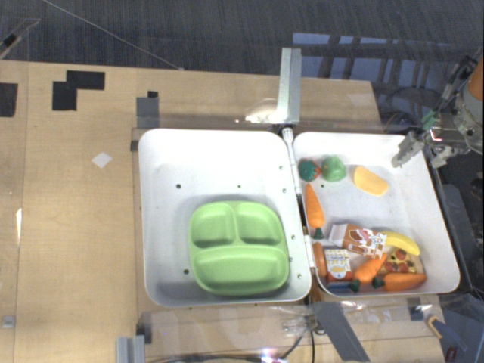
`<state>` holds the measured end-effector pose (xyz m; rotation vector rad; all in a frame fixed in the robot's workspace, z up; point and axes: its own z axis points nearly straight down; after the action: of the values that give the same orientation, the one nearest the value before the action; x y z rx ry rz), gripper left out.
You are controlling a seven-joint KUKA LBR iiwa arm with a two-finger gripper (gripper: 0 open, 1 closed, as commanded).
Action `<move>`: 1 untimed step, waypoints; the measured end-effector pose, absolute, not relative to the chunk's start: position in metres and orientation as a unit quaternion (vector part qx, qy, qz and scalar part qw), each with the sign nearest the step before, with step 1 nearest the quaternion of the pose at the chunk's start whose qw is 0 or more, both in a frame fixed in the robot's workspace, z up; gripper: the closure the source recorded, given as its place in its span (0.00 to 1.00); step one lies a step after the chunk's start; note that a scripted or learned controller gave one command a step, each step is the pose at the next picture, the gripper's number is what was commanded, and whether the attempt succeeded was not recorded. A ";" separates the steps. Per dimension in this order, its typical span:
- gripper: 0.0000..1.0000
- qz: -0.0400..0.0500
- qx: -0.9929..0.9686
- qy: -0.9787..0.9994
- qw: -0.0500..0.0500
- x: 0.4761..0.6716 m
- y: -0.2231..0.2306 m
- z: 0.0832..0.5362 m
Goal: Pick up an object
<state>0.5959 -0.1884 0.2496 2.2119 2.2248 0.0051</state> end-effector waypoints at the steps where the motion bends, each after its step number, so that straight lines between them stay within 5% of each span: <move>1: 0.00 0.001 0.747 0.665 0.001 0.596 -0.146 0.141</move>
<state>0.5965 -0.1459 0.1414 2.3444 2.0893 0.0030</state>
